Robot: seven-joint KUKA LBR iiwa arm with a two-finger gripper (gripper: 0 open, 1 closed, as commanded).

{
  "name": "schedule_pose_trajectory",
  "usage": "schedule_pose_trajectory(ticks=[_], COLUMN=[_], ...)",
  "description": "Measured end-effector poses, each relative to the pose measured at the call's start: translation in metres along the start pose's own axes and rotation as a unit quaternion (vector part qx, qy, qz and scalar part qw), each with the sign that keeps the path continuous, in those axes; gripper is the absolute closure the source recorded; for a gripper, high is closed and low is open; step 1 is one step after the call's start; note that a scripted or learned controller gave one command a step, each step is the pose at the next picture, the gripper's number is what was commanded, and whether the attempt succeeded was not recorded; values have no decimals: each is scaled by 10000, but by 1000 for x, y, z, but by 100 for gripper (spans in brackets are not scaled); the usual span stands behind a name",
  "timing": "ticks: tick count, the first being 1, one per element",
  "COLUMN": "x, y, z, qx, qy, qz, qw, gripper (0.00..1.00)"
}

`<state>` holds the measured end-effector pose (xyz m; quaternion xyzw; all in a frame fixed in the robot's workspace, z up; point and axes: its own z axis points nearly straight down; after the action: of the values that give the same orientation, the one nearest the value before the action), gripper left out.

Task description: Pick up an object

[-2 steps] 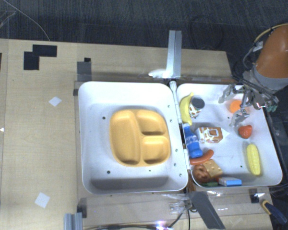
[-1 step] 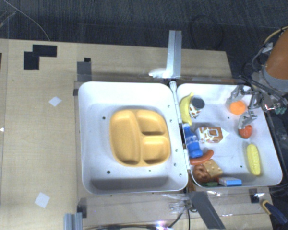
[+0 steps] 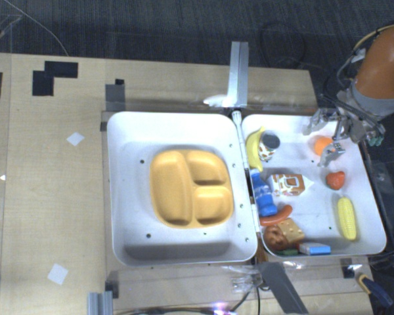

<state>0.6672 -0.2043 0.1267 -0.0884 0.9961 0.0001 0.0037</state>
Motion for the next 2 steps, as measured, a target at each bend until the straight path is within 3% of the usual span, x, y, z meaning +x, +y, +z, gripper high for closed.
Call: schedule_pose_trajectory(ticks=[1, 2], x=[69, 140], y=[11, 41], z=[9, 13], qx=[-1, -5], qy=[13, 19], qz=[-774, -2508], qw=[9970, 9680], gripper=[0, 0])
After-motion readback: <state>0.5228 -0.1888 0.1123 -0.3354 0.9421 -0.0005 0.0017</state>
